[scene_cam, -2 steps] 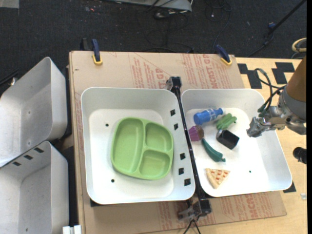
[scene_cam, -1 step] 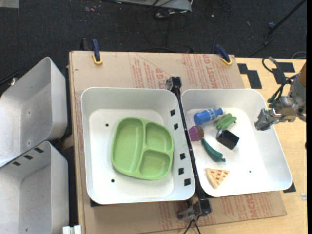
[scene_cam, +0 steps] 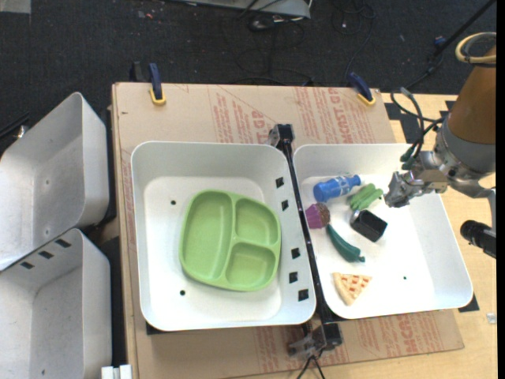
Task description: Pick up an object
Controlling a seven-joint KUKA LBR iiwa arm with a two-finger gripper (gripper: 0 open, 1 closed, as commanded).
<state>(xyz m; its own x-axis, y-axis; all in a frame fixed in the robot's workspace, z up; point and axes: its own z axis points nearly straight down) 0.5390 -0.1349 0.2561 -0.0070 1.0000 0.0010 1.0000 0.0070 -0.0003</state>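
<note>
sitting in the right bin (scene_cam: 442, 287), the black block (scene_cam: 368, 225) looks nearest the gripper (scene_cam: 392, 196); prob light, rigid, smooth — grab across its short sides. green piece (scene_cam: 364, 197) touches its upper edge, teal handle (scene_cam: 344, 243) just beside. can't tell the gripper's state, nothing seen held.

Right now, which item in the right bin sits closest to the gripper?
The green piece, just left of the gripper; the black block lies lower, farther away.

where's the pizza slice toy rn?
The yellow pizza slice toy lies near the front edge of the right white bin, just below the dark teal curved tool, apart from it.
</note>
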